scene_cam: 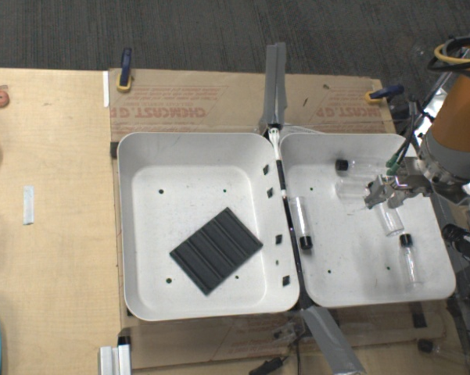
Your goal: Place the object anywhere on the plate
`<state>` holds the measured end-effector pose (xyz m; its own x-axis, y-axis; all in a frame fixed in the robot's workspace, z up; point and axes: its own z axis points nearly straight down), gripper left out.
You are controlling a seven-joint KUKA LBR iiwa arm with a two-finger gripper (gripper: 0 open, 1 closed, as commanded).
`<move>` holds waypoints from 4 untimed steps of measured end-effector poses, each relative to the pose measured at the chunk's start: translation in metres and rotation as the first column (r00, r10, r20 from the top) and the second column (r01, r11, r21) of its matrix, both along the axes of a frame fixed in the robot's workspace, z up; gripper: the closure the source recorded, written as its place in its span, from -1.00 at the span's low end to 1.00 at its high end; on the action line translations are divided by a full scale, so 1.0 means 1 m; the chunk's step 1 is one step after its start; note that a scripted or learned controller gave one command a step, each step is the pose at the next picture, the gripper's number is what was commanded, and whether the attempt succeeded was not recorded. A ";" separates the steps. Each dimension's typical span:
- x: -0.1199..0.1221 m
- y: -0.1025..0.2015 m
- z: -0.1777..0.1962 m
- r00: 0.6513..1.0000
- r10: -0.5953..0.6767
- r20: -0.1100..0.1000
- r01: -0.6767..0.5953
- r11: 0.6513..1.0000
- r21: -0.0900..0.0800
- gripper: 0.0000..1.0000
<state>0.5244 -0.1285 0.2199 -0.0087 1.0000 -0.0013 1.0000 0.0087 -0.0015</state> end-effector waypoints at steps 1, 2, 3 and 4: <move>0.047 0.103 0.008 1.000 0.005 -0.002 -0.005 1.000 -0.001 1.00; 0.008 0.174 -0.030 0.985 -0.173 -0.005 0.173 0.985 -0.001 1.00; 0.057 0.254 -0.011 0.979 0.203 -0.001 -0.203 0.979 -0.001 1.00; 0.033 0.205 0.069 0.960 0.279 -0.001 -0.279 0.960 -0.001 1.00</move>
